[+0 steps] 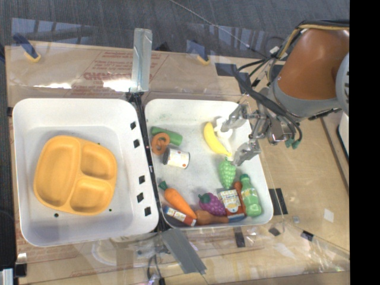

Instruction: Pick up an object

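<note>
Two white bins (142, 108) on a seemingly plastic-covered bench (297, 242).

Bright, even light; mild softness

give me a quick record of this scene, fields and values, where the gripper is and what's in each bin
gripper: two-finger gripper over the right white bin, fingers open, holding nothing
nearest items: yellow toy banana beside the fingers, green toy grape bunch just below
left white bin: yellow plastic divided plate
right bin, upper left: green and orange toy piece, small white can
right bin, bottom: orange toy carrot, purple toy grapes, green toy bottle, small juice carton
</note>
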Robot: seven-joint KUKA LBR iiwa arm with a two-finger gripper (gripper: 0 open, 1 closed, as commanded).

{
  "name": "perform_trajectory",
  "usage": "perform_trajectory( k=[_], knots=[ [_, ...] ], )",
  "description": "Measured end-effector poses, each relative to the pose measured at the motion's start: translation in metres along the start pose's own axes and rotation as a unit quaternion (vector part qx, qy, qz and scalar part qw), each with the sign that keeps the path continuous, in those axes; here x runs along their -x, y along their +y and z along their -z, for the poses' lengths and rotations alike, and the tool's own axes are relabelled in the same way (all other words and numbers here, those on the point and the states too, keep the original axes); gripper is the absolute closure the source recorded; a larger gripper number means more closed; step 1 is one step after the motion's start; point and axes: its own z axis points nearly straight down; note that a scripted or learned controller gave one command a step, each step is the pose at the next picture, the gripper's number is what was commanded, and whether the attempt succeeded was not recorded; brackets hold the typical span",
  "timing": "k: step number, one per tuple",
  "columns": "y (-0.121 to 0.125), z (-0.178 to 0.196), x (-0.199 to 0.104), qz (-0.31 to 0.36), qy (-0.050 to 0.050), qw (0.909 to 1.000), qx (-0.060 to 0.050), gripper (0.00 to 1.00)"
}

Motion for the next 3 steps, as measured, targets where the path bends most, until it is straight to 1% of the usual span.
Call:
perform_trajectory(
  k=[1, 2, 3],
  knots=[
    [-0.031, -0.165, 0.033, 0.052, -0.002, 0.9987, 0.0, 0.0],
    [-0.028, -0.153, 0.036, 0.057, -0.005, 0.9984, -0.001, 1.0],
    [-0.028, -0.153, 0.036, 0.057, -0.004, 0.9984, -0.001, 0.0]
  ],
)
